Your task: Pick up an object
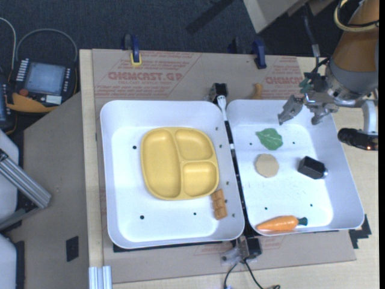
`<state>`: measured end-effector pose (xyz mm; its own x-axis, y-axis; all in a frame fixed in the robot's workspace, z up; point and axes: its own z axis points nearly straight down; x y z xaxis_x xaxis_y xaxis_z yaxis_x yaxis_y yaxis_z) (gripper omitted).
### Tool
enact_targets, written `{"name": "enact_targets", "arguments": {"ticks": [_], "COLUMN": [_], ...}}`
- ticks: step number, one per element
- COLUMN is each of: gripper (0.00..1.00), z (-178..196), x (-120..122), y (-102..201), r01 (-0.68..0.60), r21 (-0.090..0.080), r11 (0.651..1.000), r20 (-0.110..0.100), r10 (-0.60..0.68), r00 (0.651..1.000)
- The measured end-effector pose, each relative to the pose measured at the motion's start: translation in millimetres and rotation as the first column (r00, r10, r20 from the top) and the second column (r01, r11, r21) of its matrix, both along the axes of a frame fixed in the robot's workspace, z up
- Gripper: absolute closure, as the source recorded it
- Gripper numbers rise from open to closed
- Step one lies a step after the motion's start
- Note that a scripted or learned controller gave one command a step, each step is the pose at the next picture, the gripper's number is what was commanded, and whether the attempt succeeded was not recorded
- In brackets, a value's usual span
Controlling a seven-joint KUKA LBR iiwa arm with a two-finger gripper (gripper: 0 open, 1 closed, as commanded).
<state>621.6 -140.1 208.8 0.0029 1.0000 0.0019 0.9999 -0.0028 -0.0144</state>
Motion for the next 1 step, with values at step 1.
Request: {"name": "enact_targets", "arguments": {"ticks": [1], "gripper": [0.0], "z": [8.4], "x": [3.0], "y": [0.3], "r01": [-0.003], "r21": [-0.002], "r11": [1.0], "r20": [0.014], "r10": [0.003], "r00": [1.0]}}
